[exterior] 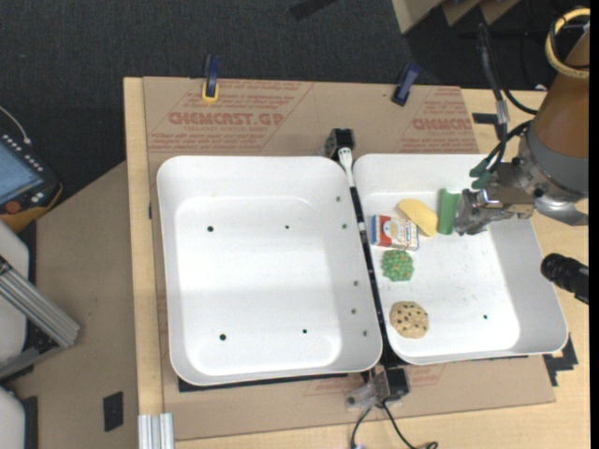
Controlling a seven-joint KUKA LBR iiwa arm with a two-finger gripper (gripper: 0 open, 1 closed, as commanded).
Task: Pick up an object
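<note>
The arm enters from the right edge of the frame; its gripper (pixel 471 215) sits low over the upper part of the right bin (pixel 524 330), close to the cluster of objects there. Whether the claw is open or closed cannot be told at this resolution, and no object is seen held.

The nearest candidate is the green block (pixel 448 210); it stands immediately left of the gripper, touching it or just beside it, with its long axis running roughly top to bottom in the frame. Just left of the block lies the yellow piece (pixel 419 217), its long axis tilted from upper left to lower right. Further left, against the divider between the bins, lies the small red-and-white carton (pixel 396 232); below it sits the green broccoli-like item (pixel 398 266); lower still, the cookie (pixel 409 319), well apart from the gripper.

Judgement: the coming move turns on the green block lying to the gripper's left; a short leftward shift should centre the claw over it, with closure across the block's narrow width, that is left to right in the frame. The left bin (pixel 187 251) takes no part at this stage.
</note>
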